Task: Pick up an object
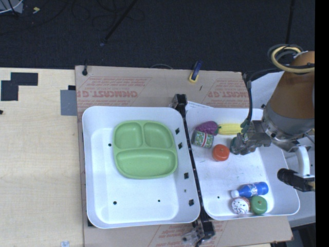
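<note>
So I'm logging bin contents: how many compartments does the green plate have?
3. The green plate in the left bin has two small compartments at its far side and one wide one nearer the camera.

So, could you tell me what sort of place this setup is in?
Probably a robotics lab bench for grasping trials: two white bins sit on cardboard, the right one holding toy items like an orange ball, and cables trail on dark carpet behind.
</note>
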`<state>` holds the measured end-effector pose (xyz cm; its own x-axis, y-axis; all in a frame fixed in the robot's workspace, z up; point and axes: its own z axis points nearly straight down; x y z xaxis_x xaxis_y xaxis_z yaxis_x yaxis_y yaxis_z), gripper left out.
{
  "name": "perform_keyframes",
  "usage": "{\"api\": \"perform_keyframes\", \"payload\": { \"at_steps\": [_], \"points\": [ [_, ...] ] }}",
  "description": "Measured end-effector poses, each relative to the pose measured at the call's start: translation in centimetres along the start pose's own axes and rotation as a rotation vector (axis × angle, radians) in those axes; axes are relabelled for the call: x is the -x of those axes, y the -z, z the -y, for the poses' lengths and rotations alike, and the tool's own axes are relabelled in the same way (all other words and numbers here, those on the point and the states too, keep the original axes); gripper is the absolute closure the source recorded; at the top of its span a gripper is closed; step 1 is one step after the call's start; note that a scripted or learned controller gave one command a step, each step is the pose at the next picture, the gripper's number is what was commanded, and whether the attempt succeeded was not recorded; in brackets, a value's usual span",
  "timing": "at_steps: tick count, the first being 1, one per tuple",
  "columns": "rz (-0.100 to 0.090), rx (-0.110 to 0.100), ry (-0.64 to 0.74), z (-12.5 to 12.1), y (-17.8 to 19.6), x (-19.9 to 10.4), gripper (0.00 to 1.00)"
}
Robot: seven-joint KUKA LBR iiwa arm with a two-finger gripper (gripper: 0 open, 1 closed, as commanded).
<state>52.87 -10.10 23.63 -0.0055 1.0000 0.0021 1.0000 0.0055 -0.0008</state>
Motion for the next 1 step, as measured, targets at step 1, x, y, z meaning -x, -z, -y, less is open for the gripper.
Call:
{"api": "perform_keyframes", "payload": {
  "at_steps": [1],
  "points": [
    [0.0,-0.001,0.0,-1.67,0.52,-5.13,1.0]
  ]
}}
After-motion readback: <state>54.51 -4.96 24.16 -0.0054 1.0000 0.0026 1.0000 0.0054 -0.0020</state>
